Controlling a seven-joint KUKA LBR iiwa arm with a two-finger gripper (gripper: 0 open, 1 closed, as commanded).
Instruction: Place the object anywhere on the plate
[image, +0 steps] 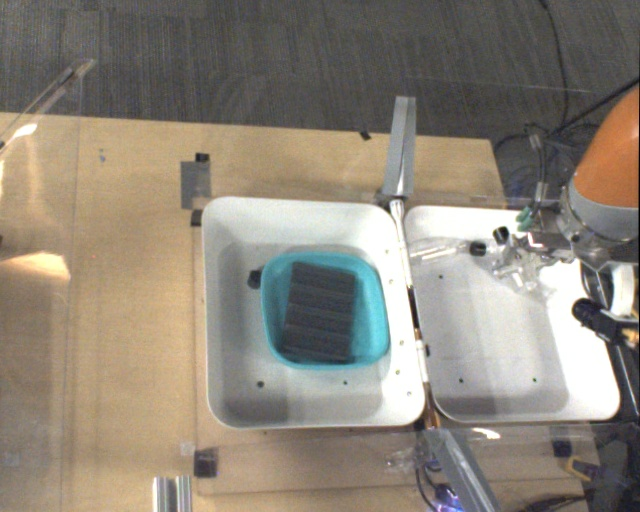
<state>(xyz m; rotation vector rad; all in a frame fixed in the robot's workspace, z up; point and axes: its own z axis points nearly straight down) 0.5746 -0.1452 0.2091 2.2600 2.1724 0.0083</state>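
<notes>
Dark ridged object lies flat on the teal plate, centred, inside the left bin. Gripper hovers well right of the plate; finger state cannot be told. Risk: a needless regrasp could drag the object off the plate.

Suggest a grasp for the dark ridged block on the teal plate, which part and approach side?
Probably straight down onto the dark ridged block, fingers across its narrower width, closing on the two long sides. It lies flat on the teal plate in the left bin, and the plate's raised rim blocks side approaches. The gripper sits over the right bin.
</notes>
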